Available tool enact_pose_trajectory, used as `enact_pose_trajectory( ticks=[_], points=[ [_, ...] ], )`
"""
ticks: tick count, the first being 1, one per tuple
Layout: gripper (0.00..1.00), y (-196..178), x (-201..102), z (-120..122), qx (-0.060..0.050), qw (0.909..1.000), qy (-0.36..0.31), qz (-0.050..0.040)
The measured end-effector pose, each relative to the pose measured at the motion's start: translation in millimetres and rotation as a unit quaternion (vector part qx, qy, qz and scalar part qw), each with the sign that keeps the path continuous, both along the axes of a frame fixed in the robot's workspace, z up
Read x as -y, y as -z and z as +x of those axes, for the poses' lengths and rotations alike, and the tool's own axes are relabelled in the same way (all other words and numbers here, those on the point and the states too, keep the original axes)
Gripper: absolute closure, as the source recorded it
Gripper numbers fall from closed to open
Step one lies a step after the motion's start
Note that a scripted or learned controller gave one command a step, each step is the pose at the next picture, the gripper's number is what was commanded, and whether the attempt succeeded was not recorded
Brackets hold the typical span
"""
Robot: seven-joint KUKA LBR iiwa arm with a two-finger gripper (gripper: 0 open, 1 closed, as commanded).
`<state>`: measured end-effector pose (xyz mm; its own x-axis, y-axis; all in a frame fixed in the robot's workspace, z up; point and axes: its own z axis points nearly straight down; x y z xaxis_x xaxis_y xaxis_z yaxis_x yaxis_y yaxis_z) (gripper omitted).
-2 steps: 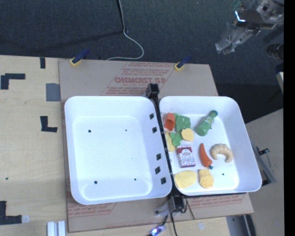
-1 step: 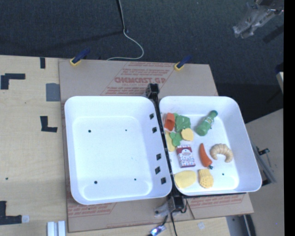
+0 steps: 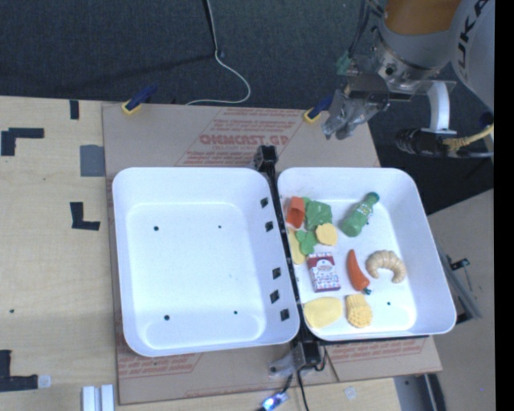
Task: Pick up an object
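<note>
High at one o'clock, beyond the right white plastic bin [image 3: 418, 241], the grey metal pincer [image 3: 347, 120] hangs with nothing held, its spread unclear, while tightly crowded toys like the green plastic bottle [image 3: 359, 215] risk a glancing, slipping grasp.

"CHEMCAST GP" on cardboard sheet [image 3: 233, 138]

Grey arm [image 3: 474, 40], orange wrist band [image 3: 419, 16], dark metal gripper [image 3: 344, 124]

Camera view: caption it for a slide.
Gripper hangs above the right bin, which holds toy food including a croissant and green bottle.
</note>
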<state>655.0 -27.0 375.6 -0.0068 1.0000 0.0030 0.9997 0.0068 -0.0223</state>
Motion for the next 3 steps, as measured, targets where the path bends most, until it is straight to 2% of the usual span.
enact_pose_trajectory(
  ticks=[1,2,3],
  points=[
    [1.00,-131,7,15,0.016,0.9999,0.002,-0.0024],
    [1.00,-159,15,-4,0.011,0.9999,0.003,-0.0019],
    [1.00,-165,14,-2,0.008,1.0000,0.002,-0.0026]
  ],
)
